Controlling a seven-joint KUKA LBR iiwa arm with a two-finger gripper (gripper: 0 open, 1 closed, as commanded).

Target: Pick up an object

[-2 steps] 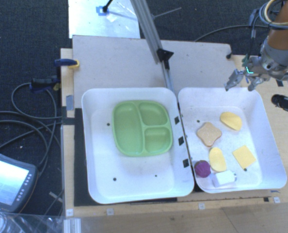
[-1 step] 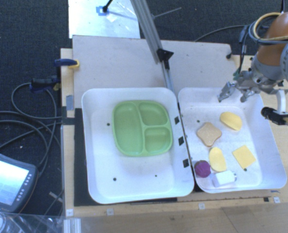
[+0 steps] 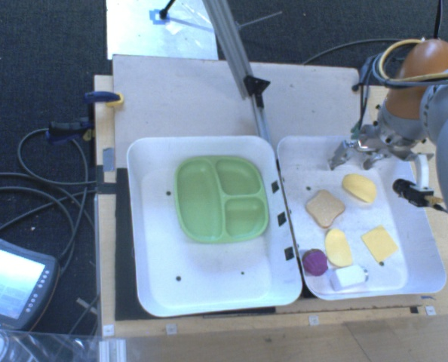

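The gripper (image 3: pixel 357 151) hung with its fingers spread apart and nothing between them over the bare upper part of the right bin (image 3: pixel 428 277), just inside its far rim and just above the yellow lemon-shaped piece (image 3: pixel 359 188). Below it, well apart from one another, lay a tan slice of bread (image 3: pixel 325 207), a yellow oval piece (image 3: pixel 338 247), a yellow square slice (image 3: pixel 379 243), a purple ball (image 3: pixel 314 262) and a white block (image 3: pixel 349 277), the last two close to the near rim. The left bin (image 3: pixel 152 277) held a green divided plate (image 3: pixel 221 198) toward its upper middle, with open white floor along its near and left edges.
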